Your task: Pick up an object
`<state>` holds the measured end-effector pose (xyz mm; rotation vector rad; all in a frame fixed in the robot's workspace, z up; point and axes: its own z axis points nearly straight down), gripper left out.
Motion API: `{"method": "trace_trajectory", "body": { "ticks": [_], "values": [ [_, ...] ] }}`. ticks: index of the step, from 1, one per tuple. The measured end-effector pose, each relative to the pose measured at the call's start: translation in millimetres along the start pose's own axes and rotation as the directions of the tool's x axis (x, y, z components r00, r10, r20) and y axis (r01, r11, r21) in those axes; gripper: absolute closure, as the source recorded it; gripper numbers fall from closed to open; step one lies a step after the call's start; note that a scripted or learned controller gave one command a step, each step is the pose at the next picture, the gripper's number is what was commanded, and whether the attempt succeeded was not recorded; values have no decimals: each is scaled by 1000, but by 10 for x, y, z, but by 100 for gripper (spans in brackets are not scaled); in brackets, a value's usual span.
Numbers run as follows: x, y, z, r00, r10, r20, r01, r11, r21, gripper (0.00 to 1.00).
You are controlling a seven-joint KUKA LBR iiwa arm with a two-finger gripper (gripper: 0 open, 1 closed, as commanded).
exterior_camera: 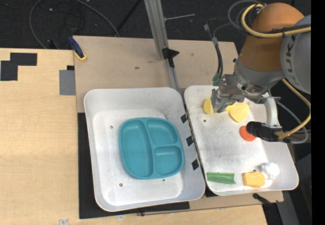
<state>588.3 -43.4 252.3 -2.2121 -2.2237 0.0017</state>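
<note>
The arm (274, 41) comes in from the right, its orange band bulging above the wrist, and the grey wrist points down over the far end of the right bin (223, 142). The gripper (219, 103) hangs low there, dark and blocky, right beside a small yellow piece (208, 106) at its left. Whether anything sits between the jaws, or how wide they stand, I cannot tell from this angle.

Just right of the gripper lies a bigger yellow chunk (238, 112), rounded and matte. Further right, a red ball (247, 133) shows, partly behind a black fitting on the arm's cabling. At the near end of the bin: a flat green bar (221, 178), then a ribbed yellow item (254, 180) that looks like corn, and a small white lump (270, 170) touching it.

The right bin's floor is scuffed, speckled grey. The left bin (101, 117) is cleaner, smooth white plastic with rounded corners, and holds a teal tray (150, 148) with three compartments, glossy and soft-edged. A metal post (155, 21) rises at the far side of the bench.
</note>
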Motion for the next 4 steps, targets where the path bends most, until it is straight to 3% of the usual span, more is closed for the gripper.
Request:
{"method": "trace_trajectory", "body": {
  "ticks": [2,3,4],
  "values": [
    [951,-16,232,1000,1,2,-1,1000,2,100],
    [1405,-109,176,1000,0,1,0,1000,0,100],
    [1388,-106,177,1000,3,3,-3,1000,0,0]
  ]
}}
